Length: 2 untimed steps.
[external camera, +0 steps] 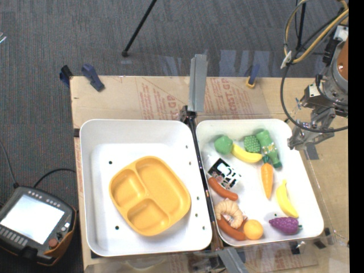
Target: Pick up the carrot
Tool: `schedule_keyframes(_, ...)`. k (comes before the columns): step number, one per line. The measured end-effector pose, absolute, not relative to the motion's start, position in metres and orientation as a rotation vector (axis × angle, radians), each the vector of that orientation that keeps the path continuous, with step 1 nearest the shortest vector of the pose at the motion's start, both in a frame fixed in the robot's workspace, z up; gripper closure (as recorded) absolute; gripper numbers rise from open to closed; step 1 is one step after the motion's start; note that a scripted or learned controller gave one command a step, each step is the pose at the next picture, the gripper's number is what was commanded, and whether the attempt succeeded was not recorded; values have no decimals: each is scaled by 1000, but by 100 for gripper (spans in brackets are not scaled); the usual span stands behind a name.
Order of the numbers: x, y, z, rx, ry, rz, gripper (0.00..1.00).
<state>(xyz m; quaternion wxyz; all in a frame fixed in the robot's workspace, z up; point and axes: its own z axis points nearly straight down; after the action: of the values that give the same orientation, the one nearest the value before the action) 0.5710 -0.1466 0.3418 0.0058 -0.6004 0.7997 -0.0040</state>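
Note:
The orange carrot (267, 180) lies in the right bin (314, 205), pointing toward the front, its leafy top touching a green vegetable (267, 147). A yellow banana (286, 199) lies just right of it. My gripper (307, 140) hangs over the right bin's right rim, up and to the right of the carrot and well apart from it. Nothing is seen held in it.
The right bin also holds a green pepper (223, 145), a second banana (246, 153), a black-and-white block (223, 172), two sausages (223, 190), a shrimp (230, 212), an orange (253, 230) and a purple fruit (284, 225). A yellow divided plate (149, 194) sits in the left bin (96, 147).

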Motion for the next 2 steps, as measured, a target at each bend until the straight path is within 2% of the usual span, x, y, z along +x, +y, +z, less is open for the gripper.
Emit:
schedule_keyframes(1, 570, -146, 337, -1883, 2507, 2, 0)
schedule_keyframes(2, 583, -139, 194, -1888, 2516, 22, 0)
